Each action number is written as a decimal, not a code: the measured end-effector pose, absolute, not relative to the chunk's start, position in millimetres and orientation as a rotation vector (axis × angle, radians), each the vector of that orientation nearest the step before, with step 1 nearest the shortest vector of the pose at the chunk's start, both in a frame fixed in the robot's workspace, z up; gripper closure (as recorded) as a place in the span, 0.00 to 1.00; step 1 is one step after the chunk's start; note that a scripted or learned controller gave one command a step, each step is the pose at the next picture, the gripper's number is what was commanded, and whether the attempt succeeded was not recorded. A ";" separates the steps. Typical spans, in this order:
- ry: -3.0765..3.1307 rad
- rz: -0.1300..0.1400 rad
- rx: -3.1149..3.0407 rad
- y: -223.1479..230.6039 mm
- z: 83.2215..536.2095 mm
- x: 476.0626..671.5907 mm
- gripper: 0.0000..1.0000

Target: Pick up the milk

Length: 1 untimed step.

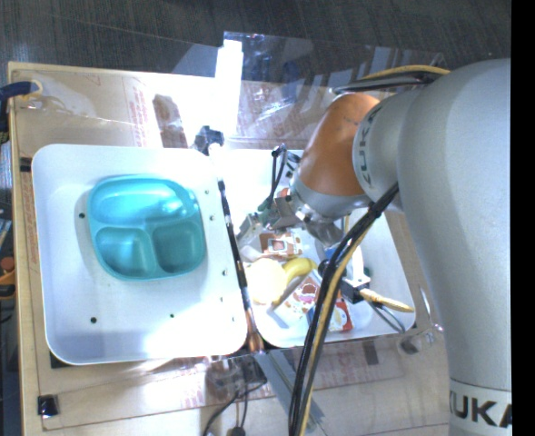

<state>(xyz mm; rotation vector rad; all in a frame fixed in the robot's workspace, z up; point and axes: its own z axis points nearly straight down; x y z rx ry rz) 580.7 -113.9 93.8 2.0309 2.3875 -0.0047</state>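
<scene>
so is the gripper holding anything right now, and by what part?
Cannot tell. The gripper is down in the right white bin among the cluttered items, hidden under the grey arm's orange-banded wrist.

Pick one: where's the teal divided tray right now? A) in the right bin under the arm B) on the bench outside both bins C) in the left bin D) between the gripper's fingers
C: the teal divided tray sits flat inside the left bin, apart from the arm, which reaches over the cluttered right bin.
</scene>
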 end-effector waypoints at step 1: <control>2.490 -0.003 1.903 -116.9 94.0 571.5 0.00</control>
